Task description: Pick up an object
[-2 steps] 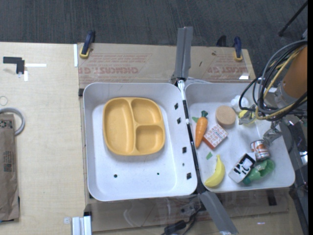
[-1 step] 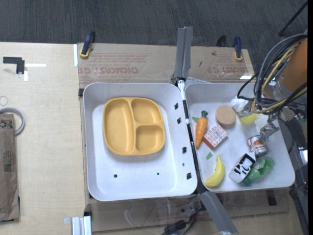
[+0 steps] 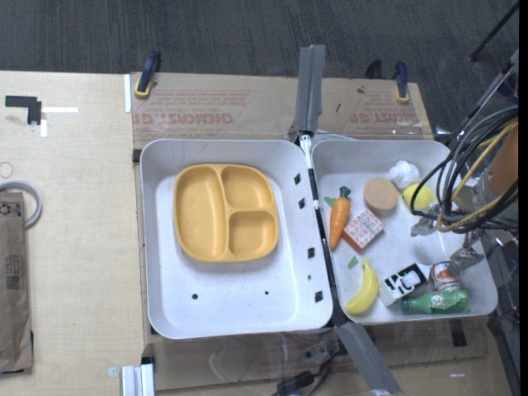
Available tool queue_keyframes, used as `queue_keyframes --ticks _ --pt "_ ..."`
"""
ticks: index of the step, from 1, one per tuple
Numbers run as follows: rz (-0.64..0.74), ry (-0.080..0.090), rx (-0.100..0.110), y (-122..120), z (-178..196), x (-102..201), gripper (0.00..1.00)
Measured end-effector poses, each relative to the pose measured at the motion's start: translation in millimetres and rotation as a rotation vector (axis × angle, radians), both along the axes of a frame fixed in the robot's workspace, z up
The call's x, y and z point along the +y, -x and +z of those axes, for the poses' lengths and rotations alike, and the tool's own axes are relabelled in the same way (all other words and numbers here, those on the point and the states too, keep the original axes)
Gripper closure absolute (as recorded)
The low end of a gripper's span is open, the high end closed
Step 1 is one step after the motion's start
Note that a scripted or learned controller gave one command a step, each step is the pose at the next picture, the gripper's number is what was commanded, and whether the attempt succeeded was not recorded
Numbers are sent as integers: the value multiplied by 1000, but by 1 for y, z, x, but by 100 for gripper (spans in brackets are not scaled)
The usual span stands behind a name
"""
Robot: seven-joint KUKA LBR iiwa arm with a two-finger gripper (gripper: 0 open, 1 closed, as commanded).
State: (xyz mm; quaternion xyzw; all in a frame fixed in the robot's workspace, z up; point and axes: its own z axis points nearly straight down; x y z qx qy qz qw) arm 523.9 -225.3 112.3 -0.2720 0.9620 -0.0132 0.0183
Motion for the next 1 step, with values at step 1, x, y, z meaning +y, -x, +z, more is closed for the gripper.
queue_keyframes --ticks 1 --pt "247 -11 37 -65 -19 4 0"
